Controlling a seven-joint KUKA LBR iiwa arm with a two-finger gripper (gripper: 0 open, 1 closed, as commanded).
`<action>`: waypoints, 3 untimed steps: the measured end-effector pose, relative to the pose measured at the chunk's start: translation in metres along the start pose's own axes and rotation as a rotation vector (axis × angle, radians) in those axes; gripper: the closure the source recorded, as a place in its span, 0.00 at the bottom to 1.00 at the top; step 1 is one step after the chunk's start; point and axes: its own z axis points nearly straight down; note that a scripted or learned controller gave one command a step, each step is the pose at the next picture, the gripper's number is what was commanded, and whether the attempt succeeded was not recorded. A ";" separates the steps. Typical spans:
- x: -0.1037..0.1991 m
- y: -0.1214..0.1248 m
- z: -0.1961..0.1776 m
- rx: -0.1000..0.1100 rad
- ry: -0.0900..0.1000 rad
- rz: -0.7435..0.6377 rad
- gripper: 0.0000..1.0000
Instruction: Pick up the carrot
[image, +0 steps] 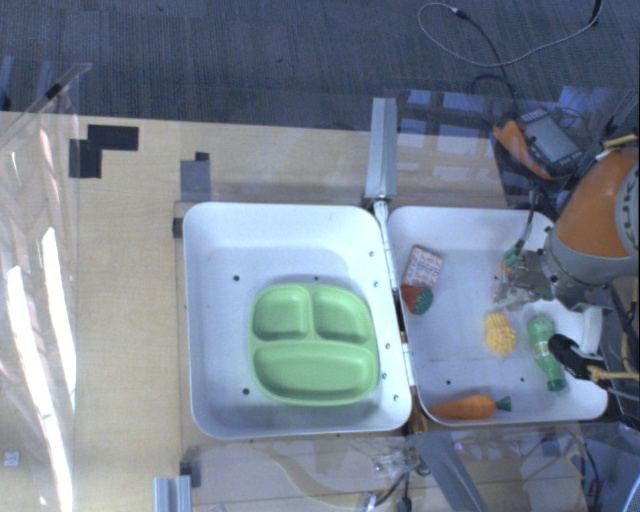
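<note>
The carrot (466, 406) is orange with a small green top and lies flat along the near wall of the right bin (455, 340). My gripper (516, 283) hangs over the right side of that bin, well up and to the right of the carrot, just above a yellow corn cob (500, 333). Its fingers are small and dark against the bin floor, and nothing shows between them.
A green divided plate (313, 343) sits in the left bin (215, 300). The right bin also holds a pink patterned packet (423, 267), a red and green strawberry (417, 299) and a green bottle (546, 350). The arm's orange band (598, 210) looms over the bin's right edge.
</note>
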 end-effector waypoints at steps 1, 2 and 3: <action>0.086 -0.027 -0.040 0.015 -0.001 0.306 1.00; 0.041 -0.086 -0.101 0.014 -0.001 0.140 1.00; 0.090 -0.094 -0.098 0.016 0.000 0.064 1.00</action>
